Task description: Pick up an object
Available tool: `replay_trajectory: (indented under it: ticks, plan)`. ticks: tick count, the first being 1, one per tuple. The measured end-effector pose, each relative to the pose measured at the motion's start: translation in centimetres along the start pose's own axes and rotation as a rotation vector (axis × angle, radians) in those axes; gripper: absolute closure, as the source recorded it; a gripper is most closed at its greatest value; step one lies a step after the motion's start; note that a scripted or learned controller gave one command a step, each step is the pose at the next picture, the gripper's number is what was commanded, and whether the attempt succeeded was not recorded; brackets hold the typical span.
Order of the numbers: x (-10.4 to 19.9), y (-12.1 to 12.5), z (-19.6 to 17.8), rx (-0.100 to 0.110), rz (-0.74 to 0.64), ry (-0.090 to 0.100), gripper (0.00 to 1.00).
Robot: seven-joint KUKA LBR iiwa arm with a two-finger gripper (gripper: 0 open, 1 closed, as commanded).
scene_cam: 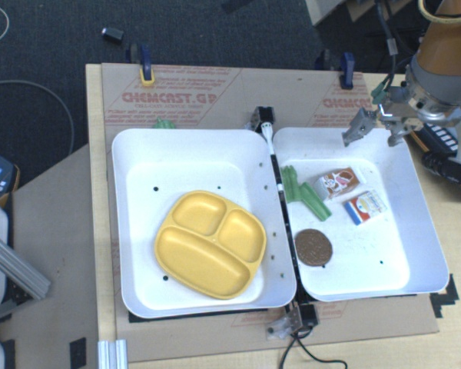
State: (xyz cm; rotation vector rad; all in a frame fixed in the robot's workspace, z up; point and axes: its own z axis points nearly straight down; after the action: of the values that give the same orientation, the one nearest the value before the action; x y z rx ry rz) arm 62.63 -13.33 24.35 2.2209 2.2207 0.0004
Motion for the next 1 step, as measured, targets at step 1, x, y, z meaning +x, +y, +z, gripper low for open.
replay_trajectory:
  ticks: [1]
  plan:
    - [3.01,-6.07,16.37,0.003,0.000,0.002,0.00]
